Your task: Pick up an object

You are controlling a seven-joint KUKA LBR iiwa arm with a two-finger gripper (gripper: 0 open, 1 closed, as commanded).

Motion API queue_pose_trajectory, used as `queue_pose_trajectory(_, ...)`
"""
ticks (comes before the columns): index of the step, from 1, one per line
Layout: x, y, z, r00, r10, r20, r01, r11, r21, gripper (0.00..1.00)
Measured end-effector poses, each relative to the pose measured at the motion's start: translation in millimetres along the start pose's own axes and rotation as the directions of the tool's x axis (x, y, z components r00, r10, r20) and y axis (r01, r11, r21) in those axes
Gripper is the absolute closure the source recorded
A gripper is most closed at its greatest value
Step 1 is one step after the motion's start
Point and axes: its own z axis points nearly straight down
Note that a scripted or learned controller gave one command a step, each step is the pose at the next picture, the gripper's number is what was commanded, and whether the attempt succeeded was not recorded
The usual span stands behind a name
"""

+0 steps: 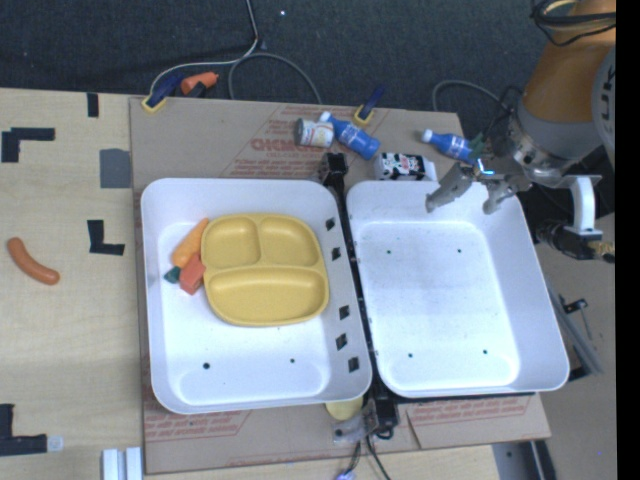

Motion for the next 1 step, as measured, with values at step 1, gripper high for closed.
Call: queue_pose_trajectory(1, -18.7, -49.5, 153.4, 1.0, 0.004, -0.003, -0.004, 1.0, 0.018, 0.0)
